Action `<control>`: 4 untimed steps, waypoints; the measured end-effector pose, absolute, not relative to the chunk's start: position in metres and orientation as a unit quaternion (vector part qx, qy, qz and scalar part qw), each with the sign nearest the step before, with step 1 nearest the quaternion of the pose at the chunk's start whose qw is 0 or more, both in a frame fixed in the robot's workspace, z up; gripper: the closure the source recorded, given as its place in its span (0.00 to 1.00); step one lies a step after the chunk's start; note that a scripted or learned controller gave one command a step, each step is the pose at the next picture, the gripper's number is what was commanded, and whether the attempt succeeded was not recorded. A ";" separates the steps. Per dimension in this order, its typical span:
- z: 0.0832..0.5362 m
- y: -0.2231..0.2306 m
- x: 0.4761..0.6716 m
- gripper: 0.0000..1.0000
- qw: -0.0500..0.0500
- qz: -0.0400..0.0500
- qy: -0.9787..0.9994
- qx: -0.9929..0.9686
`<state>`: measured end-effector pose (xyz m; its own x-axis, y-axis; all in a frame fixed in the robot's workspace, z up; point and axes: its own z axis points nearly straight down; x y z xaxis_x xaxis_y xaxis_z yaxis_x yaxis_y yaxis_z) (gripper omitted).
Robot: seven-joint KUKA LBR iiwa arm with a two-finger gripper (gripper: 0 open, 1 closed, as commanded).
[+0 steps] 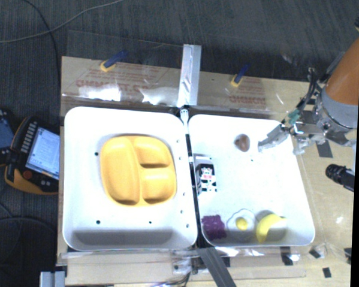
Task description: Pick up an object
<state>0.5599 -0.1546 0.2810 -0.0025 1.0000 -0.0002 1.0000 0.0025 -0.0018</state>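
The hand hangs over the upper right corner of the right bin, its two fingers spread apart with nothing between them: one finger points left and down toward the bin floor, the other sits nearer the right rim. The arm comes in from the right, its orange band at the frame's edge.

Just left of the nearer finger, apart from it, lies a small brown lump on the bin floor, by itself in the upper part. Nothing stands between it and the hand.

Further off, against the left wall of that bin, sits a small black-and-white toy. Along the bottom wall three things crowd together: a purple piece in the left corner, a white thing with a yellow middle beside it, and a yellow thing touching or nearly touching that one.

The left bin holds a yellow divided tray, lying flat about its middle, with one long compartment and two smaller ones.

A metal strip stands up behind the seam between the bins. The surface behind them has clear sheeting held by two yellow-and-blue clamps. To the far left, on the dark floor, lies a control pendant with a lit screen, cables trailing around it.
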 end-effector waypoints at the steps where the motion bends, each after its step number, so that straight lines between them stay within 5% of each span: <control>1: 0.239 -0.162 0.634 0.00 -0.001 0.001 -0.785 -0.619; 2: 0.154 -0.160 0.669 0.00 0.000 0.001 -0.863 -0.505; 3: 0.095 -0.173 0.665 0.00 0.005 0.003 -0.918 -0.397; 4: 0.105 -0.171 0.668 1.00 -0.001 -0.001 -0.918 -0.397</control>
